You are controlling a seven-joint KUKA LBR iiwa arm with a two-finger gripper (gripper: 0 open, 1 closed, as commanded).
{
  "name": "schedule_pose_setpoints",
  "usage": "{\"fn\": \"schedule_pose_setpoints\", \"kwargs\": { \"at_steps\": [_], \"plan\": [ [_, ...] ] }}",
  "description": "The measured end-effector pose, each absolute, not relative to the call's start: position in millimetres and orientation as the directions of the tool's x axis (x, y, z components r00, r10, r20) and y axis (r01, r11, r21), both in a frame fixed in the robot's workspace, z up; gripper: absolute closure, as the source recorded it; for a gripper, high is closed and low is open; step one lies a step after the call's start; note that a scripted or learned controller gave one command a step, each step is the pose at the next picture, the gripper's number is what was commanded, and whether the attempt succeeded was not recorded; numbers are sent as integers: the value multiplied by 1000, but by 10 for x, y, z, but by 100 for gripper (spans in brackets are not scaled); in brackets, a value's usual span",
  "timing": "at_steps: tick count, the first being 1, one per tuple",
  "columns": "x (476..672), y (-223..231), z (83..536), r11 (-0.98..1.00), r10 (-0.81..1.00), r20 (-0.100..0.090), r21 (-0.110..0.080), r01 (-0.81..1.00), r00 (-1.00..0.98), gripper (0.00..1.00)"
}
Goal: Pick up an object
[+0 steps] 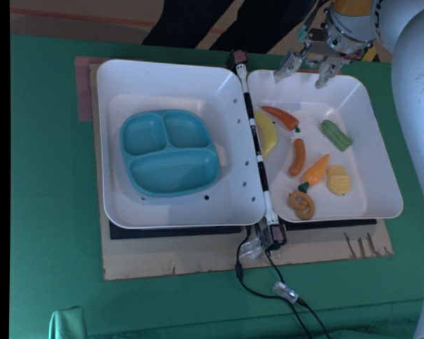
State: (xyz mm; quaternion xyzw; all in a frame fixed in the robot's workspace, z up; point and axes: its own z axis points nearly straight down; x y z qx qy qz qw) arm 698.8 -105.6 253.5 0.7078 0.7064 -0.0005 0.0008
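Gripper [303, 73] above right bin's [381, 189] far rim.
Fingers spread wide, empty; red chili pepper [280, 117] nearest, lying diagonally, bin-inward.

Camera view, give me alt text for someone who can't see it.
A grey robot arm's open gripper hovers above the right bin of toy foods, holding nothing. The left bin holds a blue divided plate.

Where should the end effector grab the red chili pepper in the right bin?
Probably mid-body of the red chili pepper, from above, fingers straddling its narrow width. It lies flat, angled, with bare floor along its upper side; the banana sits close at its lower-left end. The end effector hangs open above.
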Motion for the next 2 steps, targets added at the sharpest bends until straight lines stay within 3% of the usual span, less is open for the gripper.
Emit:
{"fn": "schedule_pose_setpoints", "kwargs": {
  "at_steps": [1, 2],
  "plan": [
    [6830, -1348, 1901, -2, 1000, -3, 5, 1000, 2, 0],
    [6355, -1455, 1852, -2, 1000, -6, 16, 1000, 3, 0]
  ]
}}
